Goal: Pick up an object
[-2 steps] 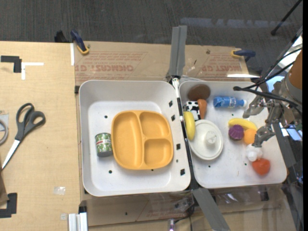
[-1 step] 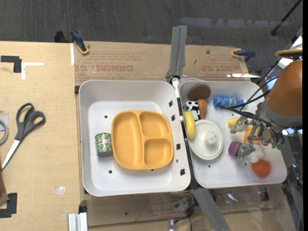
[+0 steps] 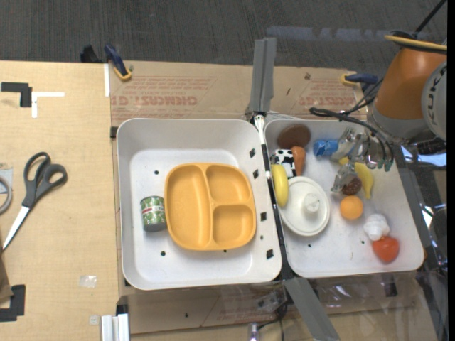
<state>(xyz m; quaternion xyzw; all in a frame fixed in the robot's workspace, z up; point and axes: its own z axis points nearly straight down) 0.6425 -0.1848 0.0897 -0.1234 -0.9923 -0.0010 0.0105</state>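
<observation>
Tool point(image 3: 353, 163) hangs low in the right bin point(image 3: 409, 261), over a brown object point(image 3: 350, 185) beside a banana point(image 3: 366, 178); its opening cannot be judged.

red printing runs along the cardboard sheet point(image 3: 186, 91) well to the gripper's point(image 3: 354, 163) left, upside down; it seems to read "chemical guys", though blurred.

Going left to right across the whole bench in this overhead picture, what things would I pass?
Black-handled scissors → small green can → yellow divided plastic plate → yellow banana → round white lidded dish → orange ball-shaped fruit → red tomato-like toy.
</observation>
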